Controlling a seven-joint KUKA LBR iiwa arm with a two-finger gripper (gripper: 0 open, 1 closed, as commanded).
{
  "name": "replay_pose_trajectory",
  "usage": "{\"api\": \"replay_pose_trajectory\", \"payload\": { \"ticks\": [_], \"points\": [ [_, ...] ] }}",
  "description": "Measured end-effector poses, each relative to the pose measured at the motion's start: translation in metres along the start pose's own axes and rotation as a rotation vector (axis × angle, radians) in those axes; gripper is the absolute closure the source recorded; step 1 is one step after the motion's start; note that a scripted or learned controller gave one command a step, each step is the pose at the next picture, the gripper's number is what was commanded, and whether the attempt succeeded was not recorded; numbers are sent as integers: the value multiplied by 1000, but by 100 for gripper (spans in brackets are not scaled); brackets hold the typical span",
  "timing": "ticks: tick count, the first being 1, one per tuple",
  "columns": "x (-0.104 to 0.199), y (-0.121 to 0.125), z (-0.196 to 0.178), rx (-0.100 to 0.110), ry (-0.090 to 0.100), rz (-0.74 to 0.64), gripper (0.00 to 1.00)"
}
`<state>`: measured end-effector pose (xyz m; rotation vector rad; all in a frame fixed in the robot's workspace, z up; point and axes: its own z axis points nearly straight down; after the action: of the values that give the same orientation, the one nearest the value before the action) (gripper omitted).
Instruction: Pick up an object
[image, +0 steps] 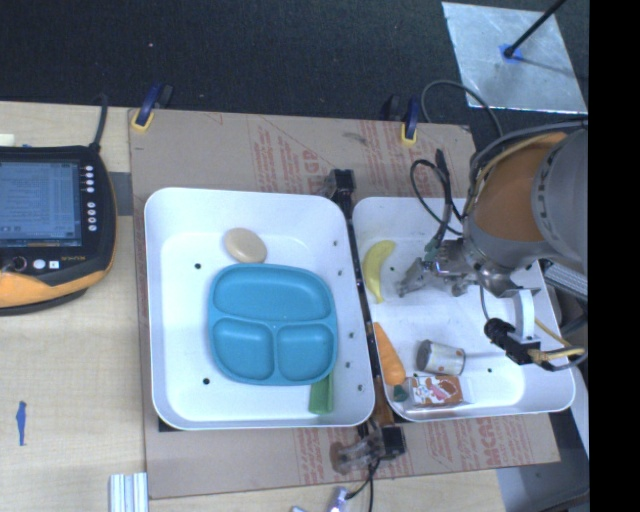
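Gripper (412, 280) over the right bin (500, 400), its grip state unreadable.
Right: one banana (376, 266), carrot (389, 360), can (440, 357), carton (435, 390) (left: one plate (271, 322), one bun (244, 245)).

Even, fairly bright overhead light is seen, with soft, short shadows. Mild glare is carried by the two shallow white plastic bins (168, 300). Overall focus is slightly soft and fine detail grainy.

Grey arm (560, 200), orange band, looping black cables, seemingly metallic claw (412, 280)
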<state>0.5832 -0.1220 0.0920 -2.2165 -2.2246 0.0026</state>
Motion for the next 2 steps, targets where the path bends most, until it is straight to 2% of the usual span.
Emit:
{"api": "replay_pose_trajectory", "payload": {
  "ticks": [1, 2],
  "points": [
    [23, 34, 0, 0, 2, 1, 0],
    [24, 70, 0, 14, -6, 1, 0]
  ]
}}
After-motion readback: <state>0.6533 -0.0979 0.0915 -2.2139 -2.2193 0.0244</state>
